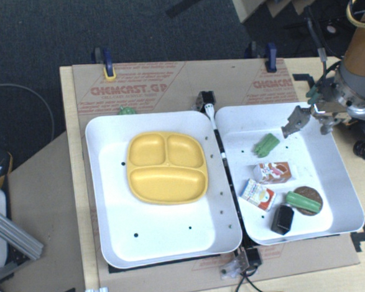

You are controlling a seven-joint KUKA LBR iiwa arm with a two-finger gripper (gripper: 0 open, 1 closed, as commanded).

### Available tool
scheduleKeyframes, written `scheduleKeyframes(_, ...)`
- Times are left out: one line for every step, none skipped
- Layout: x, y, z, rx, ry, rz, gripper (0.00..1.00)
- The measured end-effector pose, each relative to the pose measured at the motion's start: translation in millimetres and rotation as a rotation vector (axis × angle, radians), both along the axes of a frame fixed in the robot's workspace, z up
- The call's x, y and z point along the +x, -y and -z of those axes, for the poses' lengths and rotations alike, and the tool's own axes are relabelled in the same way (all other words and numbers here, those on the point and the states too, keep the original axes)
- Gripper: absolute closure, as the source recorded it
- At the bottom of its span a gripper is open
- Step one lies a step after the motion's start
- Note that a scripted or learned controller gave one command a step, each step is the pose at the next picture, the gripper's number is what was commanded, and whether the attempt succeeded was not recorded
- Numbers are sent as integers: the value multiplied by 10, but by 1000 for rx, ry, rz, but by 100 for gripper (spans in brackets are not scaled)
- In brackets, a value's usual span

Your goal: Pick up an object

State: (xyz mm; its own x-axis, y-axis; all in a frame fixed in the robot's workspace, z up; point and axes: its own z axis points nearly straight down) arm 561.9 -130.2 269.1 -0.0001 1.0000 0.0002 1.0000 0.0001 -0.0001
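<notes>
Nearest my camera: black block (282,219), front of the right bin (344,181). Behind it: brown-and-green round item (305,200), two small printed packets (258,194) (273,171). Candidate: green object (266,145), long axis running diagonally, lying below-left of the end effector (295,121), near but apart. End effector: nothing held; open or closed, I cannot tell. Left bin (113,228): yellow divided plate (167,167).
</notes>
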Motion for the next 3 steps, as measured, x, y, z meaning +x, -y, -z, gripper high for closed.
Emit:
scheduleKeyframes(131, -395, 1820, 5, -16, -3, 0)
scheduleKeyframes(-824, -332, 1820, -4, 7, 4, 0)
scheduleKeyframes(-803, -321, 1713, -8, 12, 4, 100)
